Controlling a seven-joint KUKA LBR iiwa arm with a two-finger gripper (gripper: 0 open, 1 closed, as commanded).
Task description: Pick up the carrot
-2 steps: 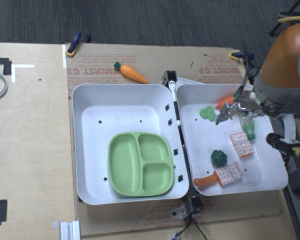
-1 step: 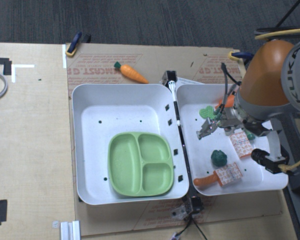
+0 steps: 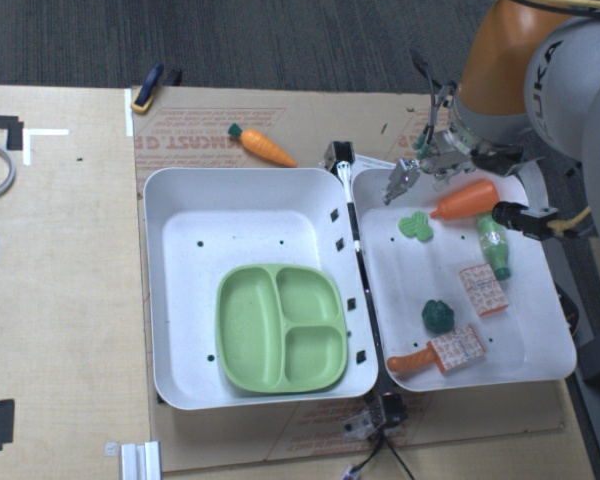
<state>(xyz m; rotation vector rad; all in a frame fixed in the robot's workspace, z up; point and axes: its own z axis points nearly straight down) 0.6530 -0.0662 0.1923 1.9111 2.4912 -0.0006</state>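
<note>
Hovering with spread fingers, the tool (image 3: 408, 173) hangs just beside the carrot (image 3: 466, 198), so closing here risks pinching air or nudging it away.

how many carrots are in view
3. One carrot lies on the cardboard behind the left bin; one at the back of the right bin, near the tool; one at its front, partly under a packet.

— How is the light?
— Bright and even from above. The white bins (image 3: 180, 368) glare a little, with soft shadows inside their walls.
— Sharpness?
— Fairly sharp at the middle; the arm (image 3: 540, 48) at the top right corner looks soft.
</note>
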